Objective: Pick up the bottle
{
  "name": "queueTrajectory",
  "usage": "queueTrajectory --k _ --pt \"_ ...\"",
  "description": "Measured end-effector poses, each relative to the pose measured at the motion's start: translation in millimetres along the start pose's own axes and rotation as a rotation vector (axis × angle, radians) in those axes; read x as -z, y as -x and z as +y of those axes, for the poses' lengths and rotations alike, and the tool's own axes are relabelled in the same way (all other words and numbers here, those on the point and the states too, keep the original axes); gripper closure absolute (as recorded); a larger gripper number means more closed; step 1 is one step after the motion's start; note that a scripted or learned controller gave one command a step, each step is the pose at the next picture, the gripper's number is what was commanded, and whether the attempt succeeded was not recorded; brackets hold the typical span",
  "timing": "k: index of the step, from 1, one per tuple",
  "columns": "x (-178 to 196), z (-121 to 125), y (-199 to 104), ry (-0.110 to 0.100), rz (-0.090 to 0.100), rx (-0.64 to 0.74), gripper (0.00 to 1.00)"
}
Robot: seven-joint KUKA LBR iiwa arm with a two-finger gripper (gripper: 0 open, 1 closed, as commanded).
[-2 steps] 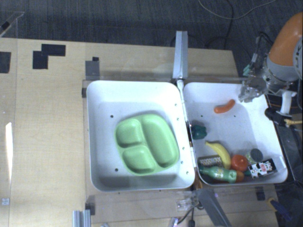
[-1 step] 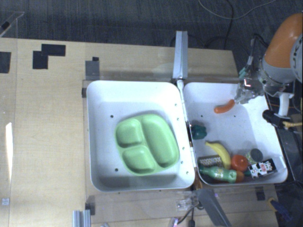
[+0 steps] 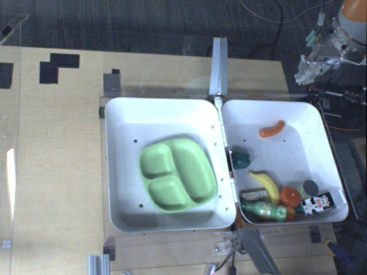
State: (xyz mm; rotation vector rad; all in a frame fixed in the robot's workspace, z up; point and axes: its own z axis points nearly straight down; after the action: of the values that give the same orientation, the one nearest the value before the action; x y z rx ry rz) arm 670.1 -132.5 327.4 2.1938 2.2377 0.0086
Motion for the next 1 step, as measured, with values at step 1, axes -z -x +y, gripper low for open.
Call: queueTrajectory --k 1 --pt "100.1 -17.9 -108.2 0.0 0.002 0.006 1.0"
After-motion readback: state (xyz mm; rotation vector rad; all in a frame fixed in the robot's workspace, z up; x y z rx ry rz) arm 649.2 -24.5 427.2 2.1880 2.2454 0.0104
